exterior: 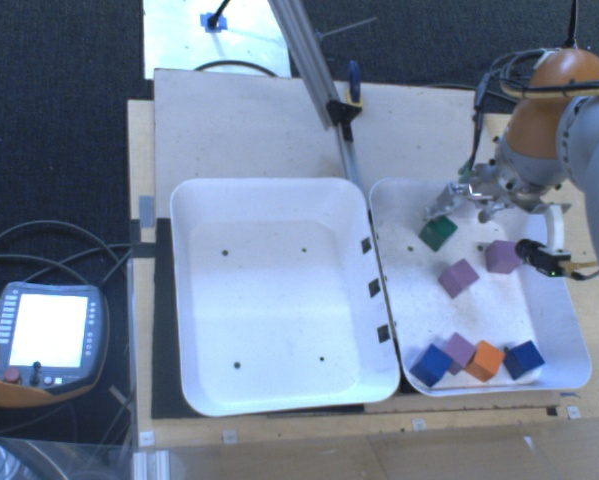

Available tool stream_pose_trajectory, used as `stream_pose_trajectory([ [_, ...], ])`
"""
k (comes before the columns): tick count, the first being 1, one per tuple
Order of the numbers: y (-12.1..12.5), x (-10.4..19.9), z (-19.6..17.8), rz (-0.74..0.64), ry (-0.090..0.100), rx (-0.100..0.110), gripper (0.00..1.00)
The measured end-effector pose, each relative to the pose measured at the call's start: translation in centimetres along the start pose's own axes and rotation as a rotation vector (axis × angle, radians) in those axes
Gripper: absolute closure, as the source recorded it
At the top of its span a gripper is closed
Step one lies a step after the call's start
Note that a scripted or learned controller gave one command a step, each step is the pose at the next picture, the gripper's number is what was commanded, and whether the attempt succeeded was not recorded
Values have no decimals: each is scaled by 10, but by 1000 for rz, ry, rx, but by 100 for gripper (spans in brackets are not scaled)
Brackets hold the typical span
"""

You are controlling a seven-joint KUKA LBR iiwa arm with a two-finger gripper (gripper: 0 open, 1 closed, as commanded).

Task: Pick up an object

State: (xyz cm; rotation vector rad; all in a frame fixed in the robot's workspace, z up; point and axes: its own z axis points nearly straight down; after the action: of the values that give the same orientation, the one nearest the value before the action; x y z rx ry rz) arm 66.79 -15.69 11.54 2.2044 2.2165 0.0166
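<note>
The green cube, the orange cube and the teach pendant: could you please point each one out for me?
green cube (439, 232), camera view, on its top face.
orange cube (485, 359), camera view, on its top face.
teach pendant (45, 332), camera view, on its bright screen.

Two shallow white bins sit side by side on the bench, a left bin (194, 268) and a right bin (559, 353). Seven blocks lie in the right one: one green block (438, 232), three purple blocks (458, 277) (501, 256) (461, 349), two blue blocks (431, 364) (523, 359) and one orange block (485, 360).
</note>
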Motion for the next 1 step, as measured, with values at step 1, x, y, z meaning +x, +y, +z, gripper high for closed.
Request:
stream_pose_trajectory([
  [1,1,-1,-11,-1,-1,-4,100],
])
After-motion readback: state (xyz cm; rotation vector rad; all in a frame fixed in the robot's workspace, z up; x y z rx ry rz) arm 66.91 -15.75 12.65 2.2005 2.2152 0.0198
